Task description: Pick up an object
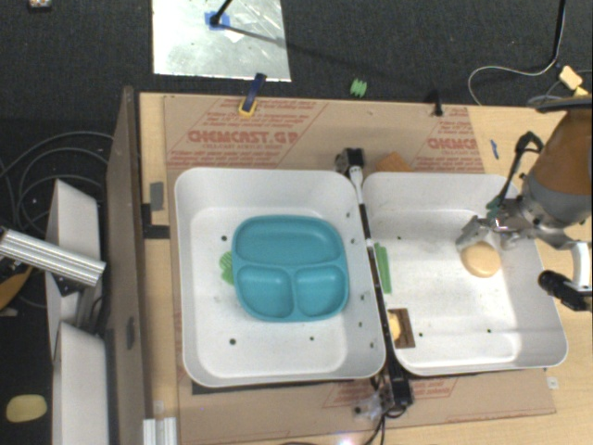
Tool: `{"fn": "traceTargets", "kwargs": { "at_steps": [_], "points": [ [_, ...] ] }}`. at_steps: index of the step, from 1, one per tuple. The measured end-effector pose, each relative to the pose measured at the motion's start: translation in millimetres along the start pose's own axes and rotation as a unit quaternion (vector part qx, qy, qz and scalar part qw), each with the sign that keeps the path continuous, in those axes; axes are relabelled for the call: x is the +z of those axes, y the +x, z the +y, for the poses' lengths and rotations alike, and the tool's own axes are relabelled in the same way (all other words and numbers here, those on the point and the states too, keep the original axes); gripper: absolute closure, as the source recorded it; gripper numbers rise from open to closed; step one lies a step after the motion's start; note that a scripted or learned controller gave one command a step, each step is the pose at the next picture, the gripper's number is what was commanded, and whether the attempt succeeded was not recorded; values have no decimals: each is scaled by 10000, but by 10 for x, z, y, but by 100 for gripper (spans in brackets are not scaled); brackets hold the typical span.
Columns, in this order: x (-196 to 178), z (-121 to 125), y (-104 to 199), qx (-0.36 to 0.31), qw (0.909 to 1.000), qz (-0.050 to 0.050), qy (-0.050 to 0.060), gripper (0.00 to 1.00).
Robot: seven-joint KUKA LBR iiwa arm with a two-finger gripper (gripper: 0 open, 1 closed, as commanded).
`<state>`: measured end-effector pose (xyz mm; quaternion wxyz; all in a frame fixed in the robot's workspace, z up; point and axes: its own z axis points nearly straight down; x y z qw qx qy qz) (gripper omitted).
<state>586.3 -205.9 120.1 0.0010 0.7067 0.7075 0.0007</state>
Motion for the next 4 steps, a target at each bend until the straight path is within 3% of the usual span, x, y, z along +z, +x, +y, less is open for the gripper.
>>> {"fn": "traceTargets", "kwargs": {
  "at_steps": [1, 2, 3, 4],
  "points": [
    [260, -42, -2, -2, 10000, -8, -18, 0],
    [121, -17, -19, -1, 10000, -28, -63, 100],
    [126, -19, -17, 0, 10000, -26, -58, 0],
    [-88, -97, -7, 9, 10000, -1, -5, 0]
  ]
}}
